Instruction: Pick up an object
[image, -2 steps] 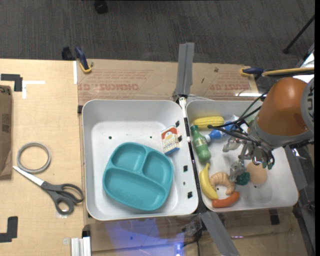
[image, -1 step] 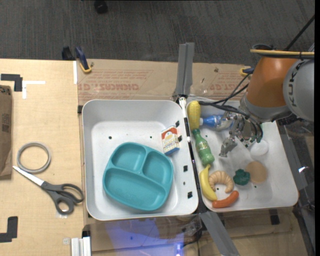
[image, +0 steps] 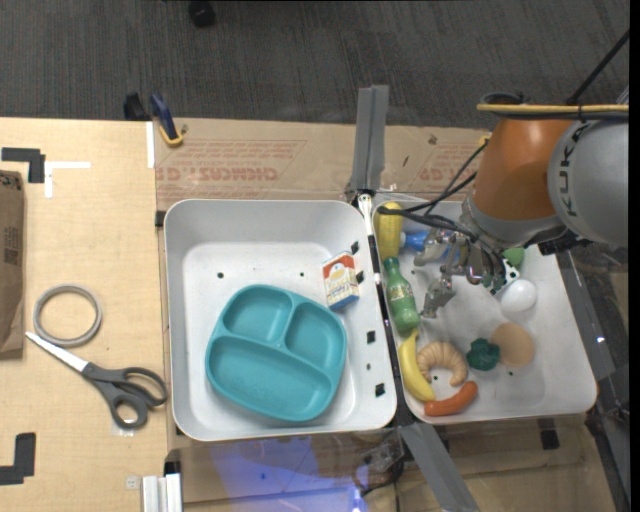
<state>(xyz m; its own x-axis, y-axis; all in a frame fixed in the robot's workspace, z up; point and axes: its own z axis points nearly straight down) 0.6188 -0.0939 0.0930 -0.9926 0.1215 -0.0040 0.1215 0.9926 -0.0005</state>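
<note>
Hand (image: 440, 290) is hovering in the right bin (image: 560, 395); finger state cannot be determined. Nearest object, the green bottle (image: 401, 297), is lying just left of it, long axis running along the bin's left wall.

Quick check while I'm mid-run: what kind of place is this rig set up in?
Probably a lab or workshop bench for robot picking tests, not a kitchen. Two white bins sit side by side on cardboard, the food looks like toys, and scissors and a tape roll lie beside them.
</note>
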